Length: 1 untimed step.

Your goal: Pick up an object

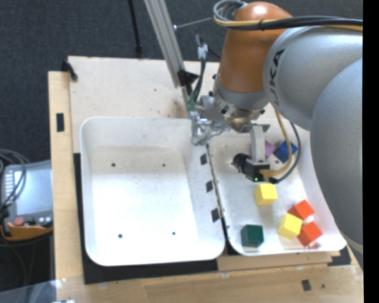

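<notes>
Dark KUKA lettering point(277, 60) marks the grey arm point(322, 62); whether its gripper point(201, 130) is wide or narrow, I cannot tell.

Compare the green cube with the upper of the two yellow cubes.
Colour: the green cube is dark, while the upper yellow cube is bright. Place: the green cube sits at the near edge of the right bin, close to its left wall; the upper yellow cube lies farther up, nearer the middle. Shared: both are small cubes of similar size, lying free in the right bin.
</notes>
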{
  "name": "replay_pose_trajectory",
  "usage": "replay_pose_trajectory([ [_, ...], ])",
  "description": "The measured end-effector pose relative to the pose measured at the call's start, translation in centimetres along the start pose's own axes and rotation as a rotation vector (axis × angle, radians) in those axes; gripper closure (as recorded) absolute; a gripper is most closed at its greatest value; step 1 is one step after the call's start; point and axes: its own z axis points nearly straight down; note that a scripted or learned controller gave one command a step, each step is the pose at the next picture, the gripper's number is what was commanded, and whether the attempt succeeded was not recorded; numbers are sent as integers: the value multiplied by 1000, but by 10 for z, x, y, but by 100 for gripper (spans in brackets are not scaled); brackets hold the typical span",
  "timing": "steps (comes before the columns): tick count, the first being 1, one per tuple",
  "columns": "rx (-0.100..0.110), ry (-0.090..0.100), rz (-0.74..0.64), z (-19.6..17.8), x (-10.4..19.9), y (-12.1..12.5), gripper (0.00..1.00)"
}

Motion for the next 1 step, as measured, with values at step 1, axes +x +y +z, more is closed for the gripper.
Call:
replay_pose_trajectory([
  [1,-1,-1,2,5,38,23,100],
])
